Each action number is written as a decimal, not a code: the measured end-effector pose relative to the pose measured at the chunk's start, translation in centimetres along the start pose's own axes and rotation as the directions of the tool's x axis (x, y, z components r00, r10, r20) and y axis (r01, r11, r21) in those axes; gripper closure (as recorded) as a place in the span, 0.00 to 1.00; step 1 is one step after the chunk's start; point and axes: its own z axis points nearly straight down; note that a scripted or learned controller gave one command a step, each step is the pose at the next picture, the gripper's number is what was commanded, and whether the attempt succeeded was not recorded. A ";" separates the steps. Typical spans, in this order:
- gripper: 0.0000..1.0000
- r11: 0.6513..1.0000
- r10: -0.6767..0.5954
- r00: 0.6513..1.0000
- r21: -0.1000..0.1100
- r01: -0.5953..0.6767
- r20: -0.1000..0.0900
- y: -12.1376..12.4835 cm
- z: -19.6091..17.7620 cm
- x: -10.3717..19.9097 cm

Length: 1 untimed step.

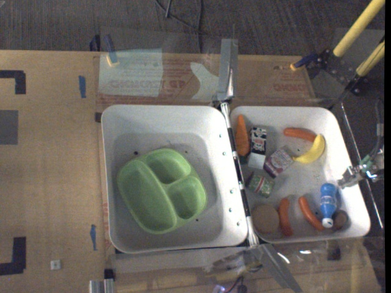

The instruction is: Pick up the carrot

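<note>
The carrot (242, 135) is an orange, tapered piece lying lengthwise against the left wall of the right bin (349, 140), near its far corner. A small black-and-white carton (259, 140) lies right beside it on its right. Nothing covers the carrot from above.
The right bin also holds a red-orange sausage (299, 133), a banana (312, 151), a purple box (278, 162), a green can (263, 185), a brown round piece (266, 218), two orange-red sticks (285, 216), and a blue bottle (328, 202). The left bin (116, 133) holds a green divided plate (161, 190).
</note>
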 end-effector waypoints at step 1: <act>1.00 0.994 -0.108 0.994 -0.003 0.108 0.003 0.1 -1.0 0.0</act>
